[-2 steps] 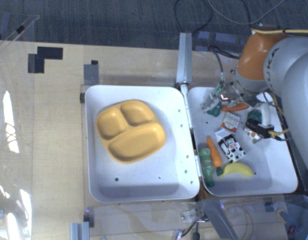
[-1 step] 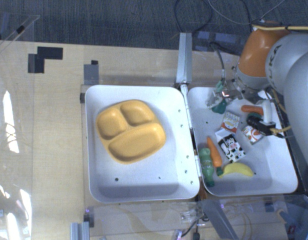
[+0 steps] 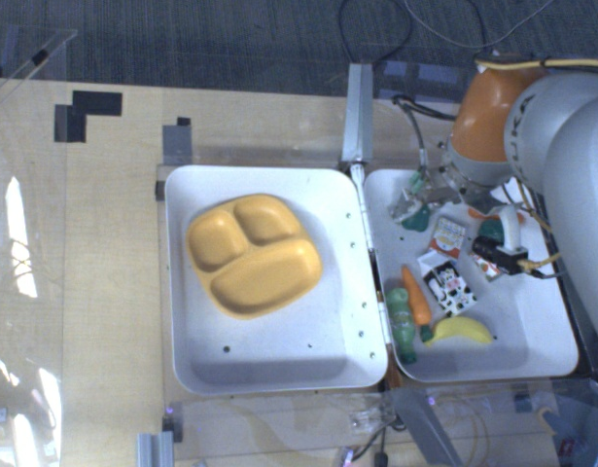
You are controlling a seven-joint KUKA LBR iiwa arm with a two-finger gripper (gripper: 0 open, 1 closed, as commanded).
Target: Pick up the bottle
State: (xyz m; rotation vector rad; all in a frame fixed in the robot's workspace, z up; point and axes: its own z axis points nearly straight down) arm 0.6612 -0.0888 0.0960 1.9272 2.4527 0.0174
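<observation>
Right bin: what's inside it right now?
In the right bin: a green bottle along its left wall, a carrot, a banana, a black-and-white patterned card and small packets. The arm covers the bin's upper right, so anything beneath it is hidden.

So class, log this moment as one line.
arm: over right bin | green bottle: lying at left wall, ungrasped | yellow tray: left bin

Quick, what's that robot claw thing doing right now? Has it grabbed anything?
End effector: low over the far corner of the right bin; whether it is open, closed or holding anything cannot be told. The green bottle lies apart by the near left wall.
</observation>
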